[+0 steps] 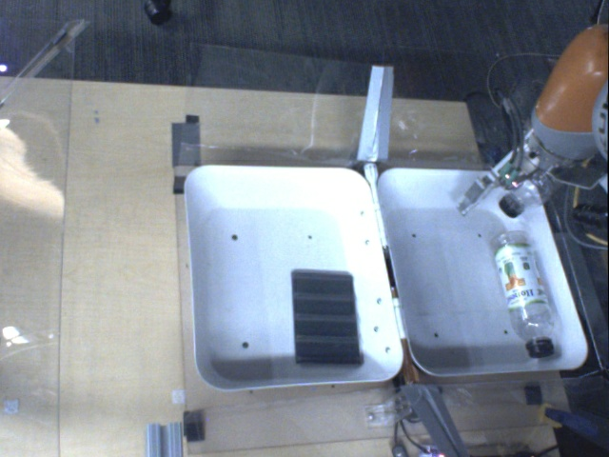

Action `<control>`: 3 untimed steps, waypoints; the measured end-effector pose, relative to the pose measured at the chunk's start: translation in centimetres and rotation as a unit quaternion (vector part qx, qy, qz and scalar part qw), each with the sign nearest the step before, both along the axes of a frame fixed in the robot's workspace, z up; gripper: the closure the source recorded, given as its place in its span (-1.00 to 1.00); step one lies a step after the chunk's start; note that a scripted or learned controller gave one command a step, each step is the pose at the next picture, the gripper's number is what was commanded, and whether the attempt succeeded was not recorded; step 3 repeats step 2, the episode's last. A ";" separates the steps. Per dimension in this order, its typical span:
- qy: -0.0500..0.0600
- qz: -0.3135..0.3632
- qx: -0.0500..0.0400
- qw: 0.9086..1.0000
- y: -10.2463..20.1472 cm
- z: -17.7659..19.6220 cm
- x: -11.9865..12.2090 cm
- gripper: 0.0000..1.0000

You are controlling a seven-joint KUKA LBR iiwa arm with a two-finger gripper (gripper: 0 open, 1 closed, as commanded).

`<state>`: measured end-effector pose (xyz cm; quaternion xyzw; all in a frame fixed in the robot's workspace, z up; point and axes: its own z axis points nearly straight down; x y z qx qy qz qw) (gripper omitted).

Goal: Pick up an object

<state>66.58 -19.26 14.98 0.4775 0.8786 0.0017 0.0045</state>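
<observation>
A clear plastic bottle [522, 290] with a green and orange label and a black cap lies on its side along the right wall of the right bin [438, 255]. A black ribbed rectangular block [325, 317] rests on the floor of the left bin [247, 217], toward its front. My gripper [495, 190] hangs over the back right corner of the right bin, above and behind the bottle, with the orange band of the arm [571, 89] above it. Nothing shows between its fingers.
A grey metal bar [376, 112] stands at the back where the two bins meet. Black brackets [186, 136] sit at the left bin's back left corner. Cables [585, 217] run past the bench's right side.
</observation>
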 end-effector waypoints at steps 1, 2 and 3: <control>0.003 0.017 0.001 1.000 -1.1 -3.2 -7.8 -1.00; -0.001 0.073 -0.001 0.997 -1.2 -6.1 -7.6 -1.00; -0.001 0.073 -0.001 0.997 -1.2 -6.1 -7.6 -1.00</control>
